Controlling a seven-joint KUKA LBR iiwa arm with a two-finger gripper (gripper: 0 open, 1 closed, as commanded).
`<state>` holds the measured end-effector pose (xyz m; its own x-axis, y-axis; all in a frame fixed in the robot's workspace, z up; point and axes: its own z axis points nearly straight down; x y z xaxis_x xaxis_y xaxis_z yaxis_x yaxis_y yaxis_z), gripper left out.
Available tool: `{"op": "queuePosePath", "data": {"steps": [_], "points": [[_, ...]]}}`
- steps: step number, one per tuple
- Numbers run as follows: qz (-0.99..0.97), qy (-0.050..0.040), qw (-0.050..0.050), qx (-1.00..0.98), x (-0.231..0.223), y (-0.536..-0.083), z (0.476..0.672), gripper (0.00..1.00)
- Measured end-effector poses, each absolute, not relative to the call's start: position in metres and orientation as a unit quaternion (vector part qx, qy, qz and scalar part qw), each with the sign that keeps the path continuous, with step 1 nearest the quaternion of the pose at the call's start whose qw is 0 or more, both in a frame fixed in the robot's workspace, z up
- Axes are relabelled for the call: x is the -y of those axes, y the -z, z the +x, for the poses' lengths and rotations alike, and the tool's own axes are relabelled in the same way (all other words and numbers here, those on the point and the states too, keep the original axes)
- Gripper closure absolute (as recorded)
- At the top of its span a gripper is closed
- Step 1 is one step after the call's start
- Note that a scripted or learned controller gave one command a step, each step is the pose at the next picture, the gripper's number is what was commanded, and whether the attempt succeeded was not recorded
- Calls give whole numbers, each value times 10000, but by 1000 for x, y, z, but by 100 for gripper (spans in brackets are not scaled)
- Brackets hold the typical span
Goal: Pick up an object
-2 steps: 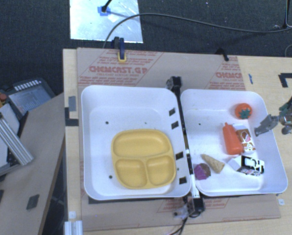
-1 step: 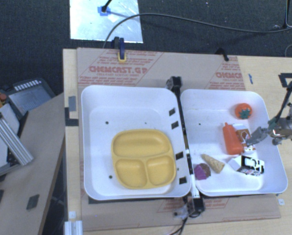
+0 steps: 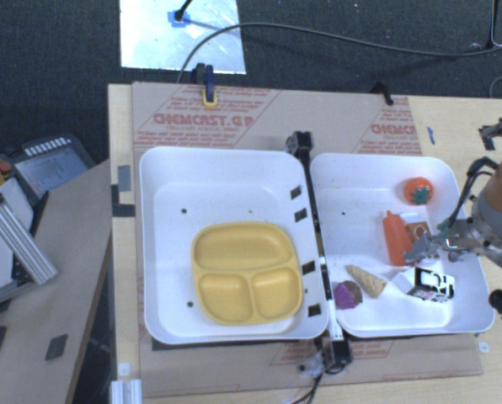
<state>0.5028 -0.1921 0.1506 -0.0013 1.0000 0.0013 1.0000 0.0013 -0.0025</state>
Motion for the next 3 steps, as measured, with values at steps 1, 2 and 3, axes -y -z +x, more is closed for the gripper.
{"op": "queuePosePath", "data": {"steps": [1,2,3], "points": [[-7068,2,1,7074,191,-109,500,0],[-7070,6,-14,7072,192,-121,501,100],[-7060,11,-30,7082,201,-170,507,100]]}}
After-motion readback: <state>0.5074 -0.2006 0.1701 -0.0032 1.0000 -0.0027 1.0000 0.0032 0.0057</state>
